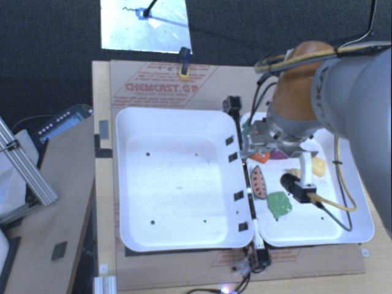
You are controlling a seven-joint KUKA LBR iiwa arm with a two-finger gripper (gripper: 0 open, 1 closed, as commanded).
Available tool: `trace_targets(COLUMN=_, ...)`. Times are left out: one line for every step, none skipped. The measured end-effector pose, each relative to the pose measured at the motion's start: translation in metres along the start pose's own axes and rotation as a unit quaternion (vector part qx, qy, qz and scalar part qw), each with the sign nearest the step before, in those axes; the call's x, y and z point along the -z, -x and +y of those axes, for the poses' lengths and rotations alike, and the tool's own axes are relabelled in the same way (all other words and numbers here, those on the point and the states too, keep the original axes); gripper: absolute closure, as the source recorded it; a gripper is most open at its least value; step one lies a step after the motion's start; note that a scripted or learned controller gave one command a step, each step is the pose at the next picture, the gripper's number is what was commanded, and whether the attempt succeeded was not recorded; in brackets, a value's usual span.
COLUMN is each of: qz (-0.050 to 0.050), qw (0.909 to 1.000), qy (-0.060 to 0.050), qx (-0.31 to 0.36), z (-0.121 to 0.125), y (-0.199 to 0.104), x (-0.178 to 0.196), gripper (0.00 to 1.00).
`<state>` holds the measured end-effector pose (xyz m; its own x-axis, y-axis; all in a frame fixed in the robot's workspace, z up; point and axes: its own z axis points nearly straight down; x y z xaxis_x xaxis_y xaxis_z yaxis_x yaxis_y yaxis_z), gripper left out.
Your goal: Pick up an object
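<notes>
The arm [331, 84] is hunched low over the right bin [349, 228], and its wrist hides the pincer, so I can't tell its state. Toys lie in that bin: a watermelon slice [259, 182] by the divider, a green blob [279, 204] just beside it, an orange piece [261, 157], a yellow one [318, 166]. The left bin [131, 127] sits alongside.

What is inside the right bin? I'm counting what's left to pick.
In the right bin: a watermelon slice, a green piece, a yellow piece, and orange and purple bits. The arm covers the bin's far part.
</notes>
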<state>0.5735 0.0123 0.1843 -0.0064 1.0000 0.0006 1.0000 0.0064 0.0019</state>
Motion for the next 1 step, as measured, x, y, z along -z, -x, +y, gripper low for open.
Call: trace_targets(qz=0.000, qw=1.0000, qy=-0.003, qx=-0.003, z=-0.0607, y=-0.0071, x=-0.0003, gripper=1.00)
